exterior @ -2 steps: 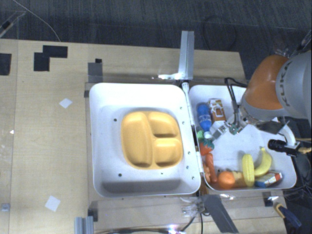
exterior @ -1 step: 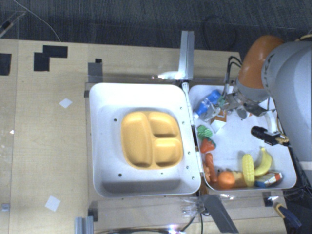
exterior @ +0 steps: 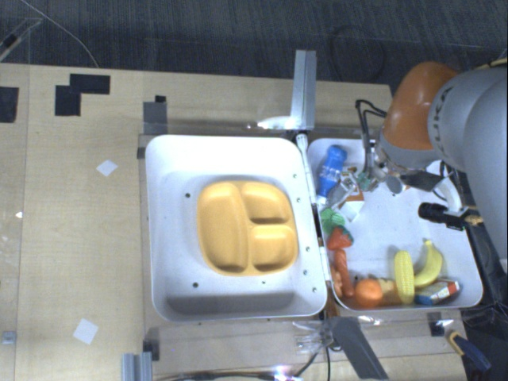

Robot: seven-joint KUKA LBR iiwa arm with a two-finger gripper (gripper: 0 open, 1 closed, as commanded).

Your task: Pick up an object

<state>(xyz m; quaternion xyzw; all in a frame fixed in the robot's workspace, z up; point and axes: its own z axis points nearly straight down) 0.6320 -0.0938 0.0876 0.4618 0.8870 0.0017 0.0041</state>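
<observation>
Gripper [exterior: 359, 182] hangs over the right bin's [exterior: 468, 296] upper-left corner, grip unreadable from up here, just beside the blue bottle [exterior: 329, 170] against the left wall, so best drop straight, straddle its body and close clear of the wall.

Nothing here can be read. The blue bottle [exterior: 330, 170] just beside my gripper [exterior: 359, 182] carries no lettering I can make out, and any print on the small tube [exterior: 441, 294] lying well apart from it, at the near corner of the right bin [exterior: 468, 292], is too small to tell. The black squares [exterior: 81, 90] on the bench [exterior: 71, 236], far off to the gripper's other side, are plain shapes, not signs.
</observation>
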